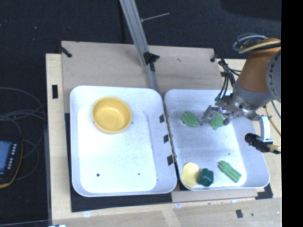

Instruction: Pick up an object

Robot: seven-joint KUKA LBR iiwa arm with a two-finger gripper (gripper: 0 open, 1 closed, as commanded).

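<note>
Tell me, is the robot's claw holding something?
It cannot be told for sure. The gripper sits right at a small green block in the right bin, but the view is too blurry to show a hold.

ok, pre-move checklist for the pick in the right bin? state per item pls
1. Gripper over the right bin: ok, it sits in the bin's upper part.
2. Object between the fingers: cannot tell; a green piece sits right at the fingertips, but the grasp is not clear.
3. Nearest other object: ok, the green block lies just left of the gripper, apart from it.
4. Objects along the bin's lower edge: ok, yellow piece, dark green piece and green ridged piece lie well away from the gripper.
5. Left bin: ok, the yellow bowl sits upright, away from the arm.
</note>
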